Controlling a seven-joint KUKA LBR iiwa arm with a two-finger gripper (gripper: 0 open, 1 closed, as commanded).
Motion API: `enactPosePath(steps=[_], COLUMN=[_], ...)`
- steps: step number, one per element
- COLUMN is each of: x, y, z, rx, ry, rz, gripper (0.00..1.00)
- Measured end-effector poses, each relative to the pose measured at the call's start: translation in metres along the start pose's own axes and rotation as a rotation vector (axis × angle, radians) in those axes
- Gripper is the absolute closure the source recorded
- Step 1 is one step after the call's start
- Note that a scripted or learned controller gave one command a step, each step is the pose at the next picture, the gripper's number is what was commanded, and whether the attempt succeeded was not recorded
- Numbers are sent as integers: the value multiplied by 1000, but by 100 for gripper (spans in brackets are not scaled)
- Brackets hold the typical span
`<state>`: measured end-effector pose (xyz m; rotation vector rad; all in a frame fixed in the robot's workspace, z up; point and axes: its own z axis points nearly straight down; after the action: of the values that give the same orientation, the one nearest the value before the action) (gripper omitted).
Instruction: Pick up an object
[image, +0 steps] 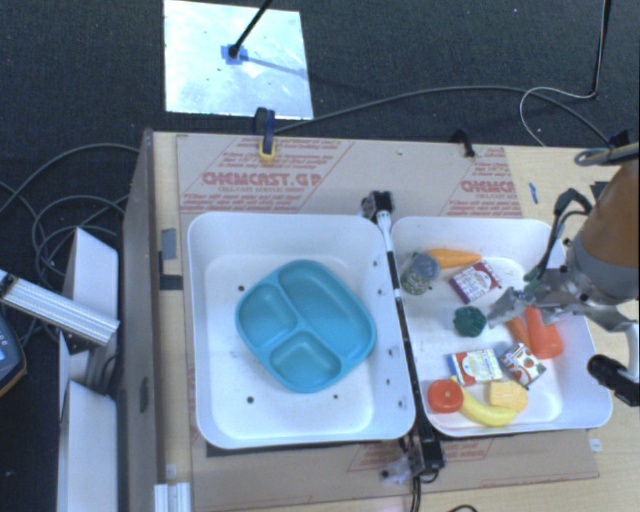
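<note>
Reaching in from the three o'clock side, the arm (610, 240) hangs low over the right bin (575, 415), where all the small toys are scattered, loosely tumbled so that any one could be grabbed. The gripper (512, 303) sits near the middle of that bin; its tips are grey against white plastic, and the view is too coarse to tell whether they are spread or pinched, so nothing can be said to be held.

Closest to it are two candidates. A dark green round toy (469, 321) lies just beside the tips at about eight o'clock, apart from them by a sliver of bin floor. An orange carrot-like piece (540, 333) lies at about four o'clock, seemingly touching or tucked under the wrist hardware.

Further off, a small red-and-white box (474, 281) sits at ten o'clock from the gripper, with another orange carrot shape (453, 257) and a grey lidded cup (420, 270) beyond it. Toward six o'clock lie two printed packets (477, 366), a tomato-red disc (445, 396) and a yellow banana (487, 410) against the near rim.

The left bin (220, 240) carries a blue divided plate (304, 325), lying flat and well apart from the action; it looks like a drop-off spot rather than a target.

My reading is that the pick is at the descent stage, aimed at the green toy or the near carrot.
</note>
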<state>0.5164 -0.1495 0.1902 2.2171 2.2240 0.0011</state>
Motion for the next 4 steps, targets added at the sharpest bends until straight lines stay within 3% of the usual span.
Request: enactPosePath(steps=[1,2,3,4], x=[43,32,55,55], y=[34,112,72,73], z=[105,86,105,95], rx=[0,-3,-2,-3], ry=[1,-1,-1,-1], rz=[0,-2,2,2], gripper=[0,0,0,100])
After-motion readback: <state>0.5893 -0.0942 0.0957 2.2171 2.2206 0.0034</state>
